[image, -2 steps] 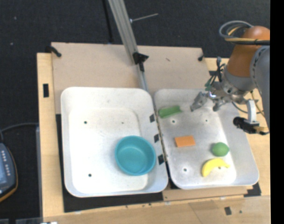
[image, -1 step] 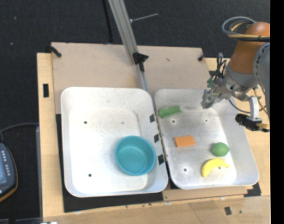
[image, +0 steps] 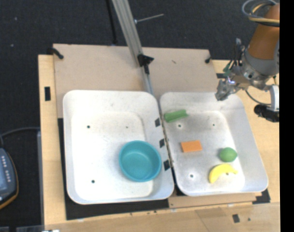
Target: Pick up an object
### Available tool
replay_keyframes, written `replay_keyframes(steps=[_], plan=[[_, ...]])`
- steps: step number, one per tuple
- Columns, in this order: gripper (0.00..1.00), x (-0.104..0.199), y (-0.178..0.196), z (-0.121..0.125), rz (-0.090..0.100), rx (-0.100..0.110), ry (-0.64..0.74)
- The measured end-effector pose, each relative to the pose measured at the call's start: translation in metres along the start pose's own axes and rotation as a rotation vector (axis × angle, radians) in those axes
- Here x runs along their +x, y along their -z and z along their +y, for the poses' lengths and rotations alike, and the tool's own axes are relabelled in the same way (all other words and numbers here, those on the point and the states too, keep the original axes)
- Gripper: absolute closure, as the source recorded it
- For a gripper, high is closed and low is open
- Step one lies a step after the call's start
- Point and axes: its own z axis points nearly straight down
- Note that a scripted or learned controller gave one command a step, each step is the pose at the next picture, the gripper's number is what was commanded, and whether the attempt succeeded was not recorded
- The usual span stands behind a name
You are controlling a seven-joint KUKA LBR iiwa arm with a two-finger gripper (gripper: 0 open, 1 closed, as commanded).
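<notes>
The arm (image: 263,42) enters at the upper right, its orange band above a grey wrist, and leans down and leftward so that the gripper (image: 223,92) hangs over the far right corner of the right bin (image: 248,129). Nothing lies between its fingers; whether the jaws stand apart or together cannot be told, as they are small and blurred.

Going from the left: a dark handheld device (image: 2,175) with a screen sits at the picture's edge, partly cut off. The left bin (image: 89,124) holds a blue bowl (image: 139,160), upright, near its lower right corner. A metal rail (image: 130,33) slants down from the top toward the seam between the bins.

In the right bin, a green oblong piece (image: 175,115) lies near the upper left, an orange block (image: 191,146) near the middle, a green round fruit (image: 227,154) toward the right, and a yellow banana (image: 221,172) just below it. All lie well apart from the gripper. The arm's upper part is cut off at the right.
</notes>
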Motion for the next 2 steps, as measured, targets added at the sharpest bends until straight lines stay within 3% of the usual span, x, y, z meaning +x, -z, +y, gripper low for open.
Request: replay_keyframes(steps=[1,2], plan=[[1.00,-0.001,0.036,0.001,0.000,0.003,0.000],[1.00,0.041,0.045,-0.016,0.002,0.006,0.002]])
